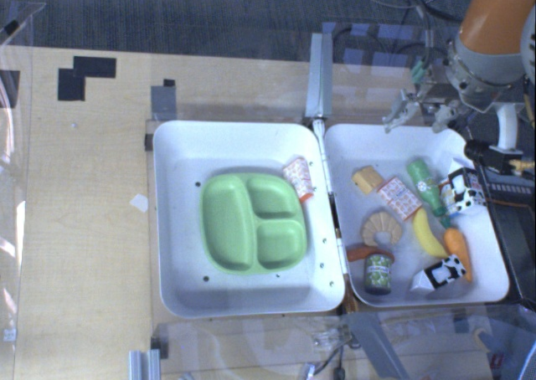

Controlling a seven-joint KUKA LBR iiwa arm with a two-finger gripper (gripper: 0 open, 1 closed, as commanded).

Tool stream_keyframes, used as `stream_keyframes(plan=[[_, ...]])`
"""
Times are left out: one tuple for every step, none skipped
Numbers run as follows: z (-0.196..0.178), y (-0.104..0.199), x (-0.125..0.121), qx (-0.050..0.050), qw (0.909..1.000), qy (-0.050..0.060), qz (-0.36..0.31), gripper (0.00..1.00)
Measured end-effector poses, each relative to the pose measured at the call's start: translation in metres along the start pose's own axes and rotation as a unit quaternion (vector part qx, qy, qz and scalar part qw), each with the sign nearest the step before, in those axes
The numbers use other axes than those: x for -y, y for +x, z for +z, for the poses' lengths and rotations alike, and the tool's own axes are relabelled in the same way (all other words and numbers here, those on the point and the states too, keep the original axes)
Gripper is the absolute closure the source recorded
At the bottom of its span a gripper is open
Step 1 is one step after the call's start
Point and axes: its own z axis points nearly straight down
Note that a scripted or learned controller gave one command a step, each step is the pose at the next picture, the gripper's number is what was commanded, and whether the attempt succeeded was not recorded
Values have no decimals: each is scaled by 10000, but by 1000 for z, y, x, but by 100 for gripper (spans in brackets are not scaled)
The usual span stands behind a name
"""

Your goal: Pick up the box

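Observation:
A small flat box (399,197) with a pink and white pattern lies in the right bin (486,286), near its middle. A similar patterned packet (297,177) rests in the left bin (180,202), against the upper right corner of a green divided plate (253,221). A black-and-white carton (444,274) lies at the right bin's front. My gripper (417,120) hangs above the right bin's far edge, well behind the patterned box. It is open, with nothing between its fingers.
The right bin also holds a tan cracker (366,179), a green bottle (425,186), a banana (429,234), a carrot (457,251), a round pastry (383,228), a green jar (378,272) and a cow figure (462,190). A metal divider (316,77) stands behind the bins.

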Motion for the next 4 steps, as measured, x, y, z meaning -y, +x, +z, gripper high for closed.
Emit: stream_keyframes(plan=[[95, 21, 47, -1, 9991, 9, -428, 0], [184, 0, 83, 0, 10000, 7, 11, 0], [191, -55, 42, 13, 9999, -42, 118, 0], [194, -22, -26, 28, 9993, 116, 342, 0]])
